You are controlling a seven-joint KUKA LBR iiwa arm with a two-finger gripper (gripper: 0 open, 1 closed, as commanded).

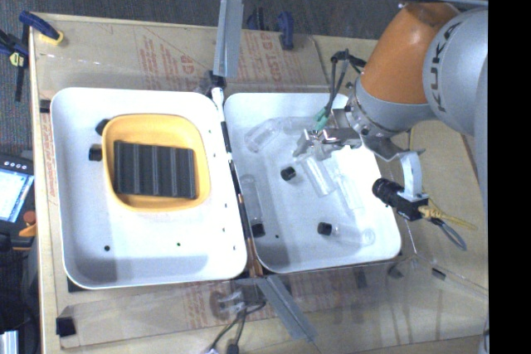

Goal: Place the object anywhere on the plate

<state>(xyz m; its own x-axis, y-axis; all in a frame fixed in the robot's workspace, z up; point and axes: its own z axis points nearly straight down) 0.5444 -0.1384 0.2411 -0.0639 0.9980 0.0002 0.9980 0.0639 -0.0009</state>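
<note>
Showing two white bins on the desk: the yellow plate (158, 166) lies in the left bin (79, 244); clear plastic objects (328, 178) lie in the right bin (274, 249). The tool (319, 138) hovers over them, its state indiscernible.

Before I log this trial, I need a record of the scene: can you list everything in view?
Shallow white plastic bins: two, white, side by side on the bench.
Yellow rounded plate with dark ribbed centre: one, yellow and dark, in the left bin.
Clear plastic tube-like items: several, transparent, in the right bin; exact count unclear.
Small black caps: at least two, black, right bin floor.
Blue clamps: two, blue, back edge of the bench.
End effector: one, metallic, over the right bin.
</note>
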